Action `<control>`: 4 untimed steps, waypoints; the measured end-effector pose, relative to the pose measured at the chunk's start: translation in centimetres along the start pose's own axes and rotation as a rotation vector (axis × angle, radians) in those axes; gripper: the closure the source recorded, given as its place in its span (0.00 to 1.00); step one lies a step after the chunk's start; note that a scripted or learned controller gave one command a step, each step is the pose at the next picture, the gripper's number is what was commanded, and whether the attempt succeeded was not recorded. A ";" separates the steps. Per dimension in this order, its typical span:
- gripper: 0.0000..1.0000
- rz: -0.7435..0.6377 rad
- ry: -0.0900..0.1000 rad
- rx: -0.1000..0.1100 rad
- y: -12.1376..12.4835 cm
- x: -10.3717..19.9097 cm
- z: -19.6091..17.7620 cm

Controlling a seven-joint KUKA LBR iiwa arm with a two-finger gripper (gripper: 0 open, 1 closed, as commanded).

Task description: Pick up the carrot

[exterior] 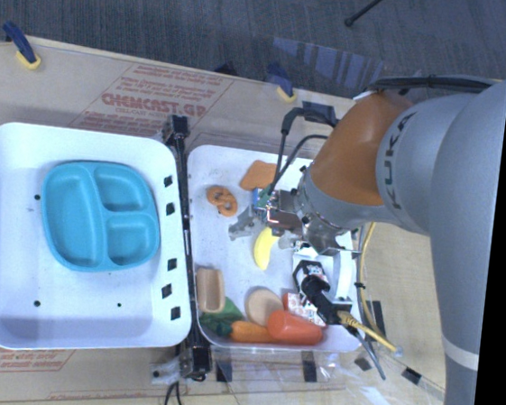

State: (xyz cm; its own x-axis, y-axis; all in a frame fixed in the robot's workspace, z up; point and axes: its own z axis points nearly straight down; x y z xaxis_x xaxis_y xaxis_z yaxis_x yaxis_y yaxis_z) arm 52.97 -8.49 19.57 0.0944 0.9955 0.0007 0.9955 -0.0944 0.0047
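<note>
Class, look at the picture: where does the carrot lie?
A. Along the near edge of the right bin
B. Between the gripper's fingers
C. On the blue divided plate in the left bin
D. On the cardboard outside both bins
A: the carrot lies along the near wall of the right bin, beside a red item.

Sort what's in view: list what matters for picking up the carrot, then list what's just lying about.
For the job:
carrot
tool
right bin

Lying about:
blue divided plate
left bin
pretzel
yellow banana
red pepper
orange wedge
</note>
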 end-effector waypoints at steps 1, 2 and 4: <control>0.00 0.039 -0.002 0.008 6.3 -2.2 10.6; 0.00 0.093 0.005 0.003 10.8 -8.6 10.3; 0.00 -0.306 -0.003 0.003 8.8 -6.7 5.6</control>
State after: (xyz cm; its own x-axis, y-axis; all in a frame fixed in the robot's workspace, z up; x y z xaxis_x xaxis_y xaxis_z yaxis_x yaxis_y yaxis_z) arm 61.16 -16.04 14.03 -0.2102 0.9777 -0.0029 0.9777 0.2102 0.0011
